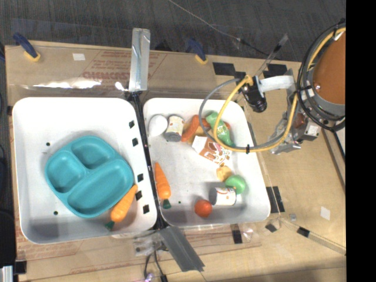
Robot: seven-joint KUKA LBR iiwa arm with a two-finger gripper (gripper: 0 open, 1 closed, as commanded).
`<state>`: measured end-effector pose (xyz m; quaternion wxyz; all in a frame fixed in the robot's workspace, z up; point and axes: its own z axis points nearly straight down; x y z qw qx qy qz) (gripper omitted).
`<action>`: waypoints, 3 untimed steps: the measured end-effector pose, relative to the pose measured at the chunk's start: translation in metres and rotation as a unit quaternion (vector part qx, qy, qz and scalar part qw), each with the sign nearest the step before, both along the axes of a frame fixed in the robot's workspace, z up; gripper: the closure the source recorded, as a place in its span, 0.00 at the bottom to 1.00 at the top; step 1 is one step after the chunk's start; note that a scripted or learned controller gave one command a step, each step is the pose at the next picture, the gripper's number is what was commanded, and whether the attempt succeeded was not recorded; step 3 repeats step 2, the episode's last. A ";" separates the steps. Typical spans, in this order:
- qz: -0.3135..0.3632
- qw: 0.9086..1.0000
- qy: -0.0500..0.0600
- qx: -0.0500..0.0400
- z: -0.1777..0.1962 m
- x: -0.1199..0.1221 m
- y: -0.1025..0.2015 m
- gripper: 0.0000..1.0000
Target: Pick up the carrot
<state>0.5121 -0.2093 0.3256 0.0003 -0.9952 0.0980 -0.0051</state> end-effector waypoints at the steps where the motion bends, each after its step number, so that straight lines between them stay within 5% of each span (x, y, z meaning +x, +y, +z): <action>1: -0.001 1.000 0.007 0.004 -0.078 -0.022 0.002 1.00; 2: -0.003 1.000 0.001 0.001 0.028 0.028 0.000 1.00; 3: -0.003 1.000 0.001 0.001 0.028 0.028 0.000 1.00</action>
